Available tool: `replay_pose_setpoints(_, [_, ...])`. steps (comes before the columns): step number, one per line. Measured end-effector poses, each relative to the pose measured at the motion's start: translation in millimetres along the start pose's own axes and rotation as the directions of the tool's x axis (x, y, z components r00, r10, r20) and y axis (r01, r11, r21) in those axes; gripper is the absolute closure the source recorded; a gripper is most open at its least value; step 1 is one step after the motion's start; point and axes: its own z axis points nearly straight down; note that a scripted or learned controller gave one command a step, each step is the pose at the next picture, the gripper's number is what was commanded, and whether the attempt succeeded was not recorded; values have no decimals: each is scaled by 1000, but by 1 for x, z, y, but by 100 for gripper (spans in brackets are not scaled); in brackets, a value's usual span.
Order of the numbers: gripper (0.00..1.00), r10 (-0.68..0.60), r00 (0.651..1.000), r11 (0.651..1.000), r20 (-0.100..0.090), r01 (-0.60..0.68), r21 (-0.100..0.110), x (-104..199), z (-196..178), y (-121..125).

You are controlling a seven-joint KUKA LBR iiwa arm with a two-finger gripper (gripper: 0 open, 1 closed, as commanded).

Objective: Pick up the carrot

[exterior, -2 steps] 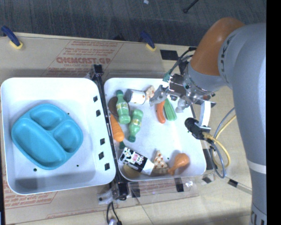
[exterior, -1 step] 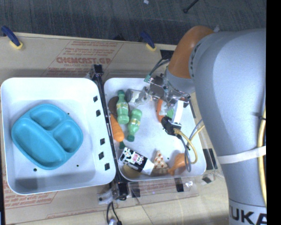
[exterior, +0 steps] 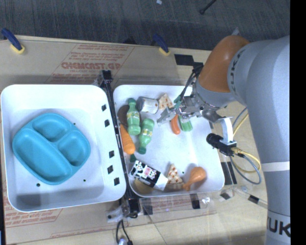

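The carrot is an orange taper lying along the left wall of the right bin, beside two green bottles. My gripper hangs over the upper middle of that bin, well to the right of the carrot and apart from it. A small orange-red piece and a green item lie right under the gripper's tip. I cannot tell whether either one is being touched. The grey arm with its orange band covers the bin's upper right corner.
The right bin also holds a silver can, two pizza slices, a cow-patterned carton and a drumstick. A blue divided plate sits in the left bin. Black clips line the shared wall.
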Motion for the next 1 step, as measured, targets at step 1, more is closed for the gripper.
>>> replay_pose_setpoints(1, [0, 136, 991, 991, -2, -136, 0, -23, 18, -62])
